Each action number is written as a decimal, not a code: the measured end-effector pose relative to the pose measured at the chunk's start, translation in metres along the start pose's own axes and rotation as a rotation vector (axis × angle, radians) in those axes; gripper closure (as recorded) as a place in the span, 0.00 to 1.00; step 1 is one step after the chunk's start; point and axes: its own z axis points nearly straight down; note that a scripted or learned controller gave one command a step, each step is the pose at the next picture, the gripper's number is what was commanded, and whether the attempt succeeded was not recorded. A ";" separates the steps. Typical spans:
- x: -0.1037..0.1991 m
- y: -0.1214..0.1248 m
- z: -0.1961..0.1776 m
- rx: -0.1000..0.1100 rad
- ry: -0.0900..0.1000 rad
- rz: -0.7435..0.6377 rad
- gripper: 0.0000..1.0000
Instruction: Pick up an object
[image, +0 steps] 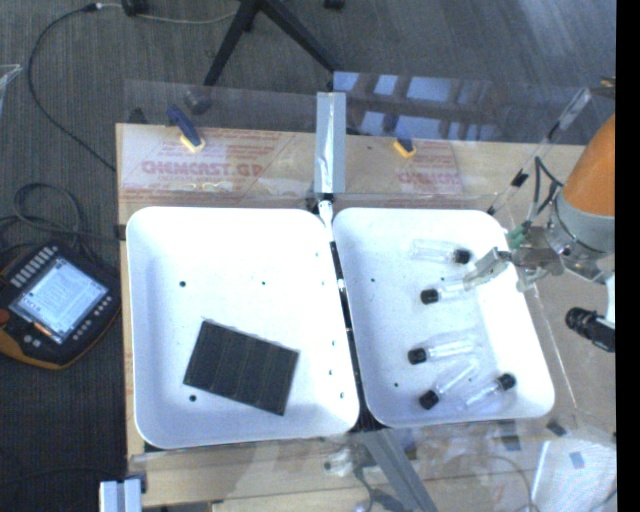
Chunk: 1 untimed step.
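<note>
Gripper (492, 266) sits low over the upper right part of the right bin (380, 390), reaching in from the right; whether it is open or closed cannot be told from this angle, and nothing is visibly held. Just beside its tip lie two clear vials with black caps (445, 253) (447, 291). Three more vials (440, 352) (447, 386) (487, 391) rest near the bin's lower right. Left bin (160, 240) holds a dark flat panel (241, 366), well apart from the arm. Assessment: approach is made; grasp and lift remain outstanding.
</note>
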 end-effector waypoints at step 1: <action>0.004 0.079 0.105 -0.005 0.000 0.014 0.00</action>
